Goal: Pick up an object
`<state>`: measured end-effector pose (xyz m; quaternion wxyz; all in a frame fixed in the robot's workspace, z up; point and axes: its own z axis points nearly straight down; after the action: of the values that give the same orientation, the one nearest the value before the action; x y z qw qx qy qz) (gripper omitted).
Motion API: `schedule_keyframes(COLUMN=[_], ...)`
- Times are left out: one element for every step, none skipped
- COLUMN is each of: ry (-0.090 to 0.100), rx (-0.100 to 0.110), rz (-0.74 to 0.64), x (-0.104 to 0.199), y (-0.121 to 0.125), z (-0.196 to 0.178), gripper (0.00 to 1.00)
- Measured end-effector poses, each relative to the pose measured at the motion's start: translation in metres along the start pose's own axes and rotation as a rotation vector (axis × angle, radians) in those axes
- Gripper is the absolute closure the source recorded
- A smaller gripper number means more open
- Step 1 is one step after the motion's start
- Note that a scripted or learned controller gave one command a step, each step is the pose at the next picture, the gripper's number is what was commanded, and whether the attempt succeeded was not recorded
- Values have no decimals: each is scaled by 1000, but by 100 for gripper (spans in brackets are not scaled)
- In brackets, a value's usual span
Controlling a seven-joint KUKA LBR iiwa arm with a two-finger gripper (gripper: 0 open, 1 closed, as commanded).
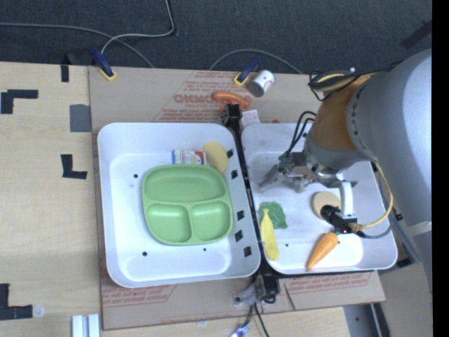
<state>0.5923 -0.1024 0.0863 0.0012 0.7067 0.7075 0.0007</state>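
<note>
Gripper (280,177): low in right bin (365,258), jaw state cannot tell. Candidates: green leaf (274,214), yellow corn (269,236) just beside; carrot (322,250) farther. Advice: centre over one, descend straight.

Fixed overhead camera, slanted, both bins (112,188), perhaps mid-range

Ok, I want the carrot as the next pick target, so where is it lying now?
The carrot lies in the right bin, near its front edge, just below the arm's black cable, with the yellow corn to its left.
</note>
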Motion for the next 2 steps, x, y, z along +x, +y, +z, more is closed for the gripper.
schedule_keyframes(ry=[-1,-2], rx=[0,5], rz=[-1,2], x=[16,-83], y=[60,34], z=[-99,-79], gripper=[0,0])
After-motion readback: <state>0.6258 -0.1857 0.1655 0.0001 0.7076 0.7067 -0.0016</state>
